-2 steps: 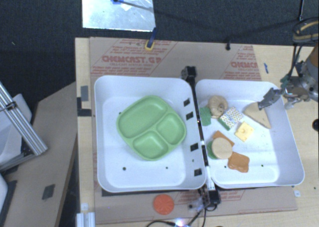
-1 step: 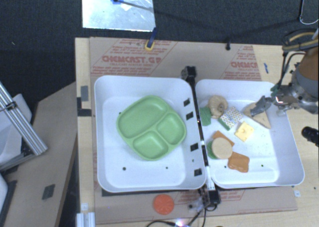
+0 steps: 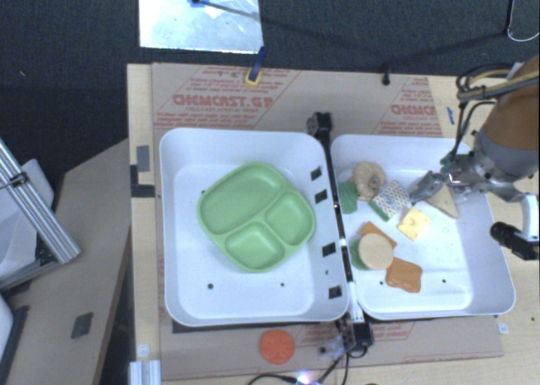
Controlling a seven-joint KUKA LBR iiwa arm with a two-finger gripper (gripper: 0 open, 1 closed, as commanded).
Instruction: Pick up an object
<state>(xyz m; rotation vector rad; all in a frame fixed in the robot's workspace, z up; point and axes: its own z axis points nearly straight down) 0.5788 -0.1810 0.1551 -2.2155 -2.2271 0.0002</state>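
My gripper (image 3: 424,187) hangs low in the right bin (image 3: 485,290), near its far right side, with the orange-banded arm behind it. It sits just left of a tan wedge (image 3: 445,202) and just right of a blue-and-white patterned packet (image 3: 391,200). A yellow square (image 3: 413,225) lies just below the gripper. Further left are a beige round piece (image 3: 369,178) and a green piece (image 3: 347,197). Toward the front lie a round pale disc (image 3: 374,251) and an orange-brown slice (image 3: 404,274). Nothing shows as held.
The left bin (image 3: 181,290) holds a green divided plate (image 3: 256,216). A black divider (image 3: 331,206) runs between the bins. An orange disc (image 3: 277,345) lies on the bench in front of the bins. A black part of the arm (image 3: 515,238) overhangs the right bin's right rim.
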